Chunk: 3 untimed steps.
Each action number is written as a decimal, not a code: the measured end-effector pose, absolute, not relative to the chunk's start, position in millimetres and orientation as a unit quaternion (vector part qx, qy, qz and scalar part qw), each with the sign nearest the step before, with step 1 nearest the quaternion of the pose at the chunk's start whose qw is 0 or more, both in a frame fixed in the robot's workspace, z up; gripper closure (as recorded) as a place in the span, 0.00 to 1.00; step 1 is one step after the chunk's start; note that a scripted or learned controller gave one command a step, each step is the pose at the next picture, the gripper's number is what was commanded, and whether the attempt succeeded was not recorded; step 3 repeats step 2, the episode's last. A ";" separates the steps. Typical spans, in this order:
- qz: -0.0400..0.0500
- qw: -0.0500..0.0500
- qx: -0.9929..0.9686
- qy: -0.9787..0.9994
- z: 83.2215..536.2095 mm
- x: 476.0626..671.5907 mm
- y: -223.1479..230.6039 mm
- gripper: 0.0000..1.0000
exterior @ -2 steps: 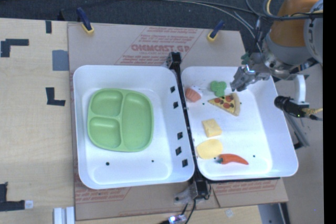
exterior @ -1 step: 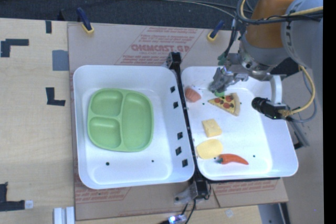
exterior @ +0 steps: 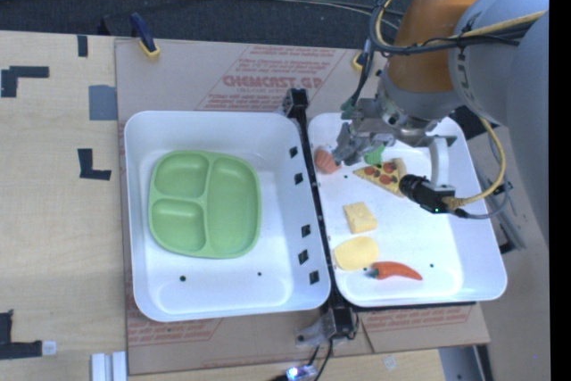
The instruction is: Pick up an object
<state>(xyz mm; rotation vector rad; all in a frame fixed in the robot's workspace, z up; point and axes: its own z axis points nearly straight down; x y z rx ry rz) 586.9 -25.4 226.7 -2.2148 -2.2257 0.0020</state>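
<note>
Cardboard-covered bench [exterior: 268,76], two white bins; pink piece [exterior: 326,161] just left of gripper [exterior: 350,149], grip state unclear.

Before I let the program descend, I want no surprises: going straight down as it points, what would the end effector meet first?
Probably the small pink-orange toy food piece beside the end effector; depth is unclear, so possibly the white bin floor.

A wooden bench [exterior: 53,192] bears a cardboard sheet [exterior: 232,76]; two white bins [exterior: 277,192] sit side by side on it.
</note>
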 end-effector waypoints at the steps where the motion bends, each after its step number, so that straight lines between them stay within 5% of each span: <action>1: 0.001 0.001 -0.705 -0.709 216.1 578.4 25.2 1.00; 2: 0.000 0.001 -0.705 -0.709 210.2 581.1 75.7 1.00; 3: 0.000 0.001 -0.705 -0.709 210.2 581.1 75.7 1.00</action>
